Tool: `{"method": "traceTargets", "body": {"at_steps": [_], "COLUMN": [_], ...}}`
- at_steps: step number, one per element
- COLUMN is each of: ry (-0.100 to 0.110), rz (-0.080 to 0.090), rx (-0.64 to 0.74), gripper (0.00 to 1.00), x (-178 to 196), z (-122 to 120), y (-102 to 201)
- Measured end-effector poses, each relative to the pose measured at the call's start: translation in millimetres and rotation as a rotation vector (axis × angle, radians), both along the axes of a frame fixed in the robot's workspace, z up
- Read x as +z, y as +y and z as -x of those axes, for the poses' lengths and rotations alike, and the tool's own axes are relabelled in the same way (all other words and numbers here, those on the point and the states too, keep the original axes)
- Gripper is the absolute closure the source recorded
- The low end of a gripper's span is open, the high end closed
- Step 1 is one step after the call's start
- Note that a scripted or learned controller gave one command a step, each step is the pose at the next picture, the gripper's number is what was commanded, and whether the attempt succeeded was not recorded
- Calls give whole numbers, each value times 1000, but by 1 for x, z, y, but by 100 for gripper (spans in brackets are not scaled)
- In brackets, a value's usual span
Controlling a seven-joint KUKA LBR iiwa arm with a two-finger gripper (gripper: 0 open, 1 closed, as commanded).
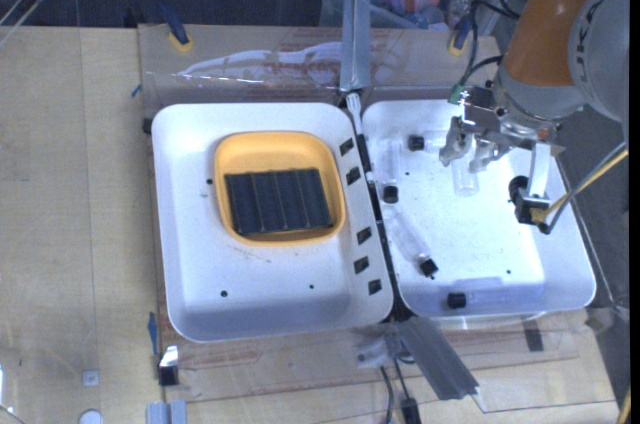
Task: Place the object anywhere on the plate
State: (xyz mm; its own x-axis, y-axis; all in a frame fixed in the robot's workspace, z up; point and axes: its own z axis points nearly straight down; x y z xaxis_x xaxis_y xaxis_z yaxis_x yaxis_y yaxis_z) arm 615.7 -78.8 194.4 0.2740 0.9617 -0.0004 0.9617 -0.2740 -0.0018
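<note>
Arm over right bin
Gripper [470, 155] hangs above the right bin [560, 287]; finger state cannot be told. Yellow plate [225, 162] (dark ribbed block [278, 200] on it) sits in left bin [190, 292].

A dark ribbed rectangular block [279, 201] lies flat on the yellow plate [232, 155].

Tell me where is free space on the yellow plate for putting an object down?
The yellow square plate in the left white bin carries a dark ribbed rectangular block over its middle. Bare room: the plate's far strip and left margin. The gripper hangs over the right white bin.
</note>
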Motion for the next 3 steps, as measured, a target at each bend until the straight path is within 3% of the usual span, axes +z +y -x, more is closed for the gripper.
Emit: {"method": "traceTargets", "body": {"at_steps": [1, 2, 3], "ry": [0, -3, -5], "rz": [0, 2, 3], "rx": [0, 166, 376], "gripper": [0, 0, 0], "x": [0, -1, 89], "z": [0, -50, -51], "y": [0, -54, -117]}}
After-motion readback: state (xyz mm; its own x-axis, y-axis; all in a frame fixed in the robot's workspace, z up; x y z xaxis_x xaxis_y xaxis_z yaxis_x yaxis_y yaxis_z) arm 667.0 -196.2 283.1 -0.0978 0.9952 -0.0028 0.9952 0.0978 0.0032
